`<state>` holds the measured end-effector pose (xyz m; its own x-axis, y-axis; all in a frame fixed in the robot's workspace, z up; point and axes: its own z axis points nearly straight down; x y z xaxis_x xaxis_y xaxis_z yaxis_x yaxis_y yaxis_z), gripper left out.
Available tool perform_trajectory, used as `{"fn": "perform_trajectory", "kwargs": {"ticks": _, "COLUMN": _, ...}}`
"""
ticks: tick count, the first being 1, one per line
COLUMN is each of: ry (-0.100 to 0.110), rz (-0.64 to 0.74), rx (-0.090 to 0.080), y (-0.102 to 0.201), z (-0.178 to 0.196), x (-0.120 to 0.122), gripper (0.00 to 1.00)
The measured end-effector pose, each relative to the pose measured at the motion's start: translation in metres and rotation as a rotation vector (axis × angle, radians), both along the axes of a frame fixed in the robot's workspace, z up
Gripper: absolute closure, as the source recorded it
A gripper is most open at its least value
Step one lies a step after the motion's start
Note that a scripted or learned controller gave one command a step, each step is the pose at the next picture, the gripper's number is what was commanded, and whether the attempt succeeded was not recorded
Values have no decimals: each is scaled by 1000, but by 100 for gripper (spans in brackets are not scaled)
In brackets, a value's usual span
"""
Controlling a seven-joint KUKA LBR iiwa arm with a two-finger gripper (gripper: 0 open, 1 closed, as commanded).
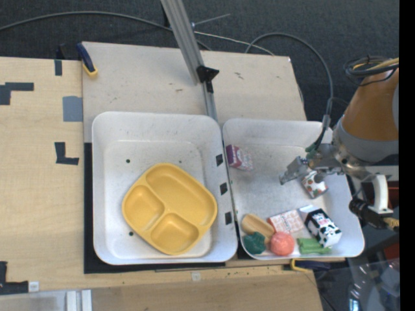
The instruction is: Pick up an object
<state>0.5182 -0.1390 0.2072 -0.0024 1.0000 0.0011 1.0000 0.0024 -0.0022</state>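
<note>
My gripper (300,172) hangs over the right side of the right bin (272,135), reaching in from the right. Just below and to the right of it sits a small white object with red and green marks (316,186), close beside the gripper; I cannot tell whether they touch. A small pink carton (238,157) stands at the bin's left. Along the bin's front lie a tan bread-like piece (257,225), a green lump (254,243), a red ball (281,244), a pink wafer pack (287,221), a black-and-white carton (323,228) and a green strip (312,246).
The left bin (110,141) holds a yellow divided tray (170,207). A grey metal pole (185,34) slants across the bench behind the bins. Cables run over the dark floor at the back.
</note>
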Motion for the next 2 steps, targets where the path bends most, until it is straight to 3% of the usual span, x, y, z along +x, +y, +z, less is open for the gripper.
{"fn": "perform_trajectory", "kwargs": {"ticks": 1, "ry": 0, "rz": 0, "rx": 0, "y": 0, "z": 0, "x": 0, "gripper": 0}}
{"fn": "perform_trajectory", "kwargs": {"ticks": 2, "ry": 6, "rz": -2, "rx": 0, "y": -7, "z": -57, "x": -8, "gripper": 0}}
